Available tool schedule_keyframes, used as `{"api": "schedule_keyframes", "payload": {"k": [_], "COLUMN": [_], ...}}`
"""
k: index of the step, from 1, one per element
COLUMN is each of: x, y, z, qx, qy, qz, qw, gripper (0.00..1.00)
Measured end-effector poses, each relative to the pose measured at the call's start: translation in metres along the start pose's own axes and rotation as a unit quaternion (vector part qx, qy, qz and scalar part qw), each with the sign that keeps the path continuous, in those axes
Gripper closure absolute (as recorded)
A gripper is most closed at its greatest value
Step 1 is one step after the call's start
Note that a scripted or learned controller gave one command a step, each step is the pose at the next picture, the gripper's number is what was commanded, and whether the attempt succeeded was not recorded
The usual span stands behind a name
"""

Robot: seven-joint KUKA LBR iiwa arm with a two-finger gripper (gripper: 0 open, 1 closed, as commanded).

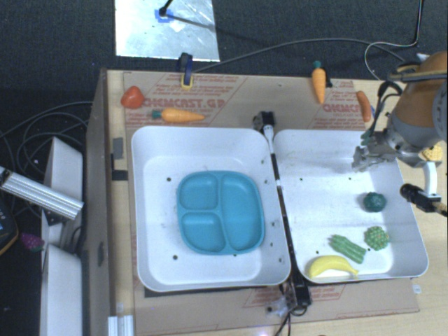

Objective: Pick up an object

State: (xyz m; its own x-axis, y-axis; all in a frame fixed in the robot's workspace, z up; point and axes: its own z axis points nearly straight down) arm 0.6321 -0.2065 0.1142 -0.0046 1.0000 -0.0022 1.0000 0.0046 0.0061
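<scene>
In the right bin (315, 187) lie a dark teal ball (374, 201), a green bumpy broccoli-like piece (376, 237), a green ridged vegetable (348, 248) and a yellow banana (332, 265), all toward its near right corner. My gripper (365, 157) hangs over the bin's far right part, above and slightly left of the teal ball, apart from every object. Nothing shows between its fingers. The left bin (161, 159) holds a blue divided plate (220, 211).
On the cardboard behind the bins sit a red tomato (132, 97), an orange carrot (180, 115), a second carrot (319, 84) and an orange sausage-like piece (363, 106). A black clamp (265, 122) marks the joint between the bins. Cables run at the back right.
</scene>
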Motion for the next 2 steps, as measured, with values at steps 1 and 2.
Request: {"api": "schedule_keyframes", "payload": {"k": [1, 2], "x": [-0.0003, -0.0002], "y": [0.0166, 0.0161], "z": [-0.0766, -0.0756], "qx": [0.000, 0.001], "qy": [0.000, 0.000], "qz": [0.000, 0.000], "qw": [1.0000, 1.0000], "gripper": [1.00, 0.00]}}
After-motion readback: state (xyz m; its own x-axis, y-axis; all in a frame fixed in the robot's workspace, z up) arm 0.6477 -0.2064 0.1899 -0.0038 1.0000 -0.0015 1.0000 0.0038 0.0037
